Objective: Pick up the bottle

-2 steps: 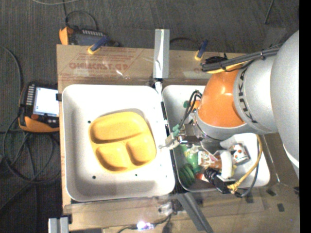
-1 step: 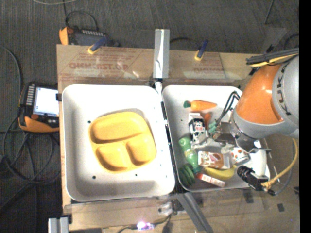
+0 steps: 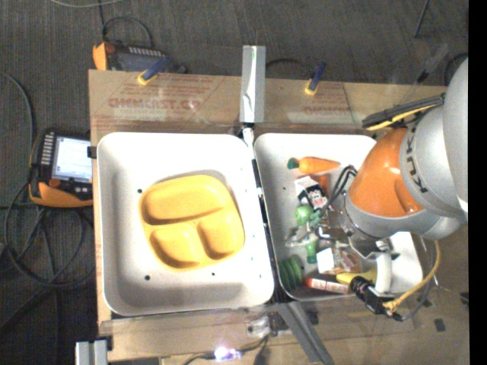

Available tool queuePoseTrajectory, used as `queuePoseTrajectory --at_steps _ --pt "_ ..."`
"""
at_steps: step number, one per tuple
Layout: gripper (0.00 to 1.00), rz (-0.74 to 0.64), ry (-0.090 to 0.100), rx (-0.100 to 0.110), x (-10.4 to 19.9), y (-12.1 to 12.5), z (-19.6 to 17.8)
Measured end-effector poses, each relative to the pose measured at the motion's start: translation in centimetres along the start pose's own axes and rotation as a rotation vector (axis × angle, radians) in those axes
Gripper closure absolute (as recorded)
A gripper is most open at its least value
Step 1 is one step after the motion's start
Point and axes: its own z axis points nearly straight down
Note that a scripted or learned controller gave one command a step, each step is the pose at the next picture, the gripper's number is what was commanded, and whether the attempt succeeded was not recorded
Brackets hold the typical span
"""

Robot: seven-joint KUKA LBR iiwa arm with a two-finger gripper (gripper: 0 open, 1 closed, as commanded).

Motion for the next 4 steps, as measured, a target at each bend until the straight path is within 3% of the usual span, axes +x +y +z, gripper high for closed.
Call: queuePoseTrajectory --at_steps 1,2,3,4 --pt "1.0 0.0 0.002 0.006 0.1 -0.1 -0.7" --pt "1.0 0.073 -0.003 0.002 8.0 4.0 -10.5" --pt "1.0 0.083 -0.005 0.003 15.8 10.5 -7.6" --pt "1.0 0.304 -0.006 0.002 5.9 10.2 -10.1"
